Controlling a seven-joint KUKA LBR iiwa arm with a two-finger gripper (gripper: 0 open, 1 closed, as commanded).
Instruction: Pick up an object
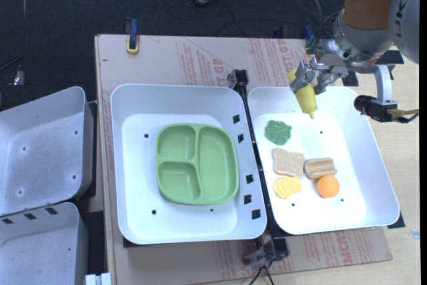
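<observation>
Dark floor strewn with cables is seen behind a cardboard-topped bench (173, 53), on which reversed red lettering is printed; it cannot be read with certainty. At the far left, two white panels (41, 143) are laid beside the bench. A blue clamp (133, 37) is fixed at the bench's back edge. In the left bin (127, 110), a green divided tray (197, 164) is placed near the middle. In the right bin (373, 163), a green leafy piece (278, 132) is set towards the back, with a bread slice (288, 161), a tan block (319, 167), a yellow ridged piece (287, 187) and an orange ball (327, 186) clustered in front of it. Above the bin's back edge, a yellow bottle (306, 98) is gripped between the fingers of the gripper (311, 79), nozzle pointing down.
</observation>
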